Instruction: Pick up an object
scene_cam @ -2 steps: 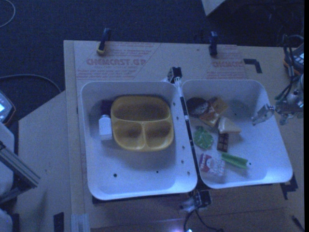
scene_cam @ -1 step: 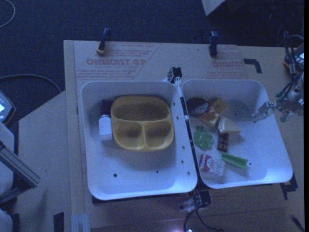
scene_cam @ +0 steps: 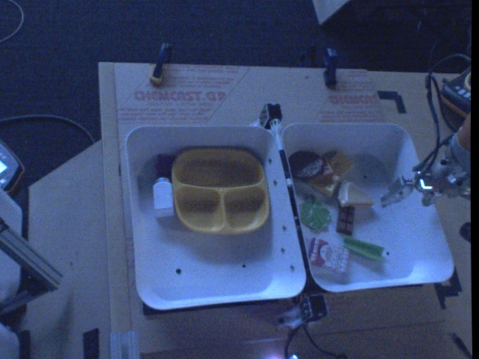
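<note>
The right bin (scene_cam: 419, 245) holds several small objects: a dark round piece (scene_cam: 304, 164), a brown and orange packet (scene_cam: 331, 175), a pale block (scene_cam: 353, 194), a green round item (scene_cam: 315, 215), a small brown bar (scene_cam: 345, 220), a green tube (scene_cam: 364, 248) and a red and white carton (scene_cam: 328, 256). My gripper (scene_cam: 403, 188) hangs over the right part of this bin, to the right of the pale block and apart from it. The dim light hides how it is set. I see nothing held in it.
The left bin (scene_cam: 217, 275) holds a yellow divided plate (scene_cam: 220, 190), with a small white bottle (scene_cam: 163, 197) and a dark item (scene_cam: 163, 163) at the plate's left. A ridge (scene_cam: 288, 200) separates the bins. Two clamps (scene_cam: 159, 64) (scene_cam: 330, 66) sit on the board's far edge.
</note>
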